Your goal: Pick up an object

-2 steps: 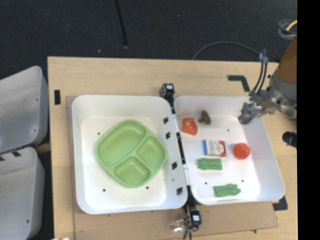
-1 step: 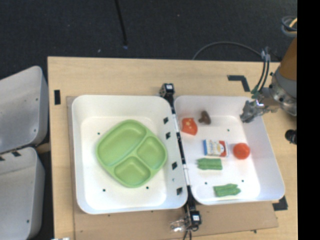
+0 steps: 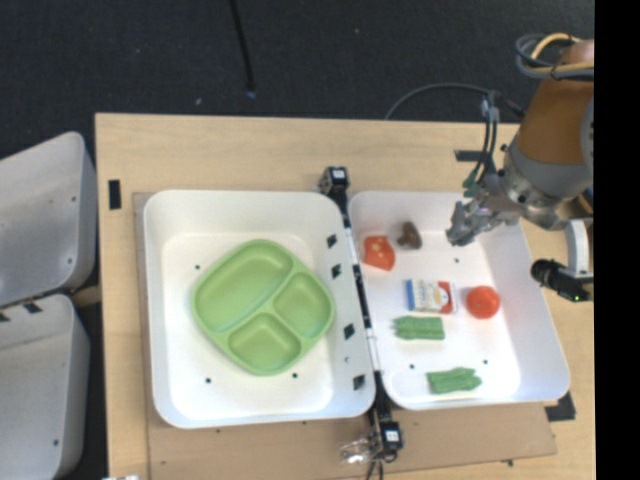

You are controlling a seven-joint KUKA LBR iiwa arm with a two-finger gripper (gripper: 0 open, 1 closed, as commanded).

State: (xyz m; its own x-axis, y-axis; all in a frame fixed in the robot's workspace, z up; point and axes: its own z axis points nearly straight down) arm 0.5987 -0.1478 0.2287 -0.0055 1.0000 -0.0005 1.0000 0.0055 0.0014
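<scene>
Gripper [image 3: 462, 230] hovered over right bin [image 3: 530, 268], finger state indeterminable; nearest brown object [image 3: 409, 234] too small to judge long axis.

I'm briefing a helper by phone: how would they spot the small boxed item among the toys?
Look in the right bin, not the one holding the green plate. Near its middle lies a small white carton, left of the red ball. It alone is boxy, with printed colours.

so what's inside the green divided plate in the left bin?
The green divided plate holds nothing visible in its three compartments. It lies in the left white bin; the bin floor under it is covered.
</scene>
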